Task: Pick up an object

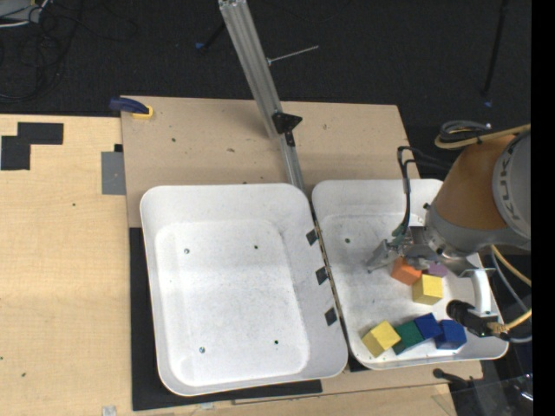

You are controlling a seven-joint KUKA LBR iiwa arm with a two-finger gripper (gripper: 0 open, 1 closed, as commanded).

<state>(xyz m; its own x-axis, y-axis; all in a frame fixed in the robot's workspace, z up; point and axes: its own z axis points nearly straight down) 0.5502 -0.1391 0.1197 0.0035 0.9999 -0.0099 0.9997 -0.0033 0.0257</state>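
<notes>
Right bin [364, 211] holds the blocks, two yellow blocks [427, 289], two blue blocks [451, 334], one green block [409, 336], one orange block [405, 274] right under the gripper [392, 251], grip state unclear, left bin [173, 206] bare.

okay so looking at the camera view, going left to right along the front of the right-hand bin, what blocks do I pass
Along the front of the right bin: yellow block → green block → blue blocks. Farther back, near the gripper, lie an orange block and another yellow block.
</notes>
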